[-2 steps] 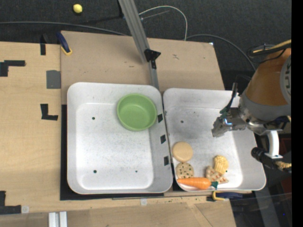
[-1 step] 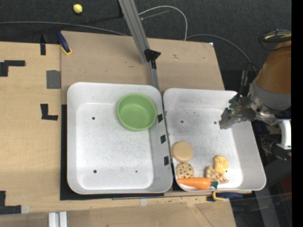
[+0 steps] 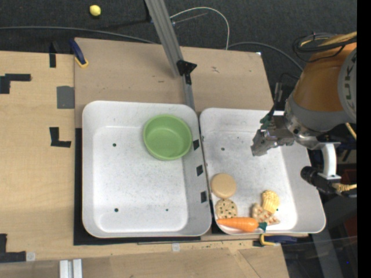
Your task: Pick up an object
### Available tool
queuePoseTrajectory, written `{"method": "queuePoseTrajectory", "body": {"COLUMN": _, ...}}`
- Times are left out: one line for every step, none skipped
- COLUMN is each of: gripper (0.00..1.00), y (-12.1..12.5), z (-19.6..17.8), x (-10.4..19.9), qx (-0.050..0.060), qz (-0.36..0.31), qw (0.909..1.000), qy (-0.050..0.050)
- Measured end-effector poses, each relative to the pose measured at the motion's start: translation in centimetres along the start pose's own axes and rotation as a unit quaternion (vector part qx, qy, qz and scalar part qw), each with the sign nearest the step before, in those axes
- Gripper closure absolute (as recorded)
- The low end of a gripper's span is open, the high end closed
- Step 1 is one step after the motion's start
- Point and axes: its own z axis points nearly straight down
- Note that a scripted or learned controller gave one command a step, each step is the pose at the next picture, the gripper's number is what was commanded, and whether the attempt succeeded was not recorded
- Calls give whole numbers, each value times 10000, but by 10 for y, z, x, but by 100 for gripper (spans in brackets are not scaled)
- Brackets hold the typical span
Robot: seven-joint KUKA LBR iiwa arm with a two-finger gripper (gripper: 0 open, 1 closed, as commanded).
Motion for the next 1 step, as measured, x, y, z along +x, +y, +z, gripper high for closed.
{"method": "queuePoseTrajectory", "body": {"gripper": 100, "y": 9, "z": 3, "x": 64, "qx": 6, "qz": -16, "qw": 10000, "qy": 4}}
